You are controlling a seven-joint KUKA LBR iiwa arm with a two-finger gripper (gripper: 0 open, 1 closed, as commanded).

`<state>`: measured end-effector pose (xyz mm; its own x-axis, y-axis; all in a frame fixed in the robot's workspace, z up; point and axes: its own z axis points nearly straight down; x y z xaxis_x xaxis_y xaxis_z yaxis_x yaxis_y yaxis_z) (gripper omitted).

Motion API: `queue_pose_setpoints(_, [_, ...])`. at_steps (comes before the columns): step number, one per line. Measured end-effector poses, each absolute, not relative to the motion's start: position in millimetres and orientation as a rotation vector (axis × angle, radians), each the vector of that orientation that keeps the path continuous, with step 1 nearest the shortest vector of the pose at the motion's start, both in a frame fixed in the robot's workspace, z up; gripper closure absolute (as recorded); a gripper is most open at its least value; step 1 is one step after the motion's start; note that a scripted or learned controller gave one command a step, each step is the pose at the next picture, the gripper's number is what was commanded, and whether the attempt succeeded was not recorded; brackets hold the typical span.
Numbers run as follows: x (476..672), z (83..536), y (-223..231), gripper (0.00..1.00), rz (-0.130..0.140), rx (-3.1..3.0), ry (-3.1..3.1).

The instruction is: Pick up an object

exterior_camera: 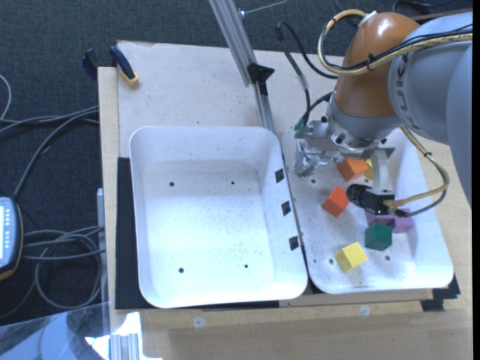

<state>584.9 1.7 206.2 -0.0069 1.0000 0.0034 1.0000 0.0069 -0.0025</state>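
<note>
The big grey arm (427, 73) w/ its orange band bends down from the right, over the right bin (420, 272). Its tool (309, 156) hangs low by that bin's left wall. Can't tell if it's open or shut. Near it sit orange blocks (336, 201), then green (379, 236), purple (403, 222) & yellow (351, 257) ones. The left bin (150, 148) sits beside it on the table (187, 81).

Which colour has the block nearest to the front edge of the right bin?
Yellow: the block shows clearly in the camera view.

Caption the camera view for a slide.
End effector hovers in the right bin near orange, green and yellow blocks.
</note>
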Motion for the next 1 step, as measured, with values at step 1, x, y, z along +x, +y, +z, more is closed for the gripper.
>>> queue_pose_setpoints(1, [574.8,224.4,48.2,1.0,-0.006,-2.214,-2.229])
